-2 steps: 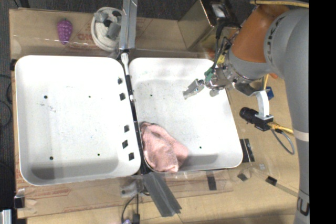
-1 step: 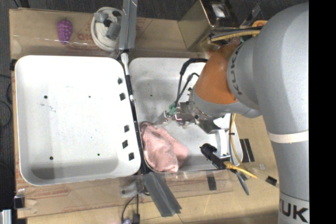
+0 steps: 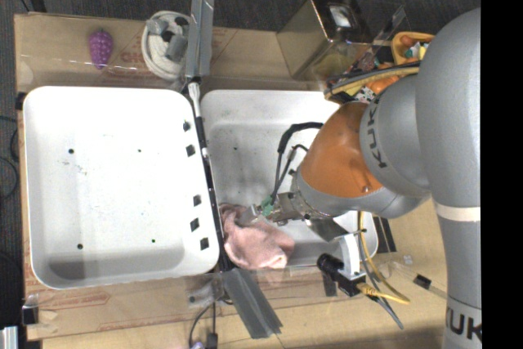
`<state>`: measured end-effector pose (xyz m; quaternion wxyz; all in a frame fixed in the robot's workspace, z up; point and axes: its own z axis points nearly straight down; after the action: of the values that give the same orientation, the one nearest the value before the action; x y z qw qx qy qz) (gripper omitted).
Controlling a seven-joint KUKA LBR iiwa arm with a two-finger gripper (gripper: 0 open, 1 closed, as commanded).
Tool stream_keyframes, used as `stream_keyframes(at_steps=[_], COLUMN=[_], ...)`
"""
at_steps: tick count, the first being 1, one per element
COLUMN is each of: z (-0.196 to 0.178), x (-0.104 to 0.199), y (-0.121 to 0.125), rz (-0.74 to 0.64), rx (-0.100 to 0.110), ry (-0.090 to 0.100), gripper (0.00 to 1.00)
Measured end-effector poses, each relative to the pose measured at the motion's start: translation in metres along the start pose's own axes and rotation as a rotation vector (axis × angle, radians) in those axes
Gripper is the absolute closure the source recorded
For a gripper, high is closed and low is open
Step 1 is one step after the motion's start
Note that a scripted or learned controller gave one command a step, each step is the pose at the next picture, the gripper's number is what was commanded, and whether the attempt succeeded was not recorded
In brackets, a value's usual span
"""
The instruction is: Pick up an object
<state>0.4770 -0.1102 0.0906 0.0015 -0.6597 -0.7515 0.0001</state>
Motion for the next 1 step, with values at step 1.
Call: stream_keyframes(at_steps=[1], z=[-0.0086], x=[0.0], y=[0.0009], rz=[-0.004], rx=[0.001], ry=[0.001], gripper=[1.0])
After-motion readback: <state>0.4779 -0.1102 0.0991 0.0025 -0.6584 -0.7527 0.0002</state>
